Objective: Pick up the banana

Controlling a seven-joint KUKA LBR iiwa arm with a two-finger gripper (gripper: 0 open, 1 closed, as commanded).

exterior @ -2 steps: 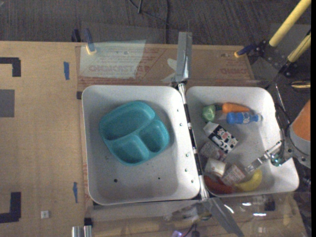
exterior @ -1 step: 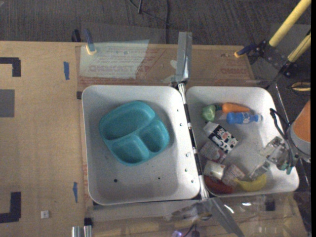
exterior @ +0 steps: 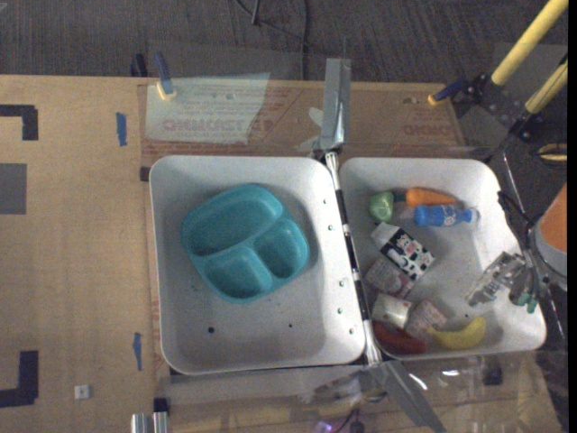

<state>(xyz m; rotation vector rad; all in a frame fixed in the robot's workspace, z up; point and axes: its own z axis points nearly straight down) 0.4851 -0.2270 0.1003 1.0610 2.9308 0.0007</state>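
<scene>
Right now the banana [exterior: 461,334] lies at the near edge of the right-hand bin [exterior: 487,180], close to its front right corner, curved and yellow, flat on the white floor. Its left tip touches or nearly touches a small pinkish packet [exterior: 424,316], and just left of that a dark red item [exterior: 399,338] sits against the front wall, with a small white cup-like tub [exterior: 390,310] above it.

Over by the bin's right side the gripper [exterior: 501,281] hangs above the floor, a little up and to the right of the banana and clearly apart from it. From where I stand it is a pale, blurred tangle of metal, and whether it is parted or closed I cannot tell. Nothing shows in its grasp.

Further back in the same bin a black-and-white carton [exterior: 403,251] lies at a slant near the middle, with another pinkish packet [exterior: 388,279] just in front of it. Along the far wall a green round fruit [exterior: 381,206], an orange carrot [exterior: 431,197] and a blue bottle [exterior: 442,216] cluster together.

Meanwhile the left bin [exterior: 180,332] holds a teal divided plate [exterior: 244,241], lying flat and turned at an angle, toward the far side. Both bins rest on a brown bench [exterior: 72,242] marked with bits of blue tape [exterior: 121,128].
</scene>
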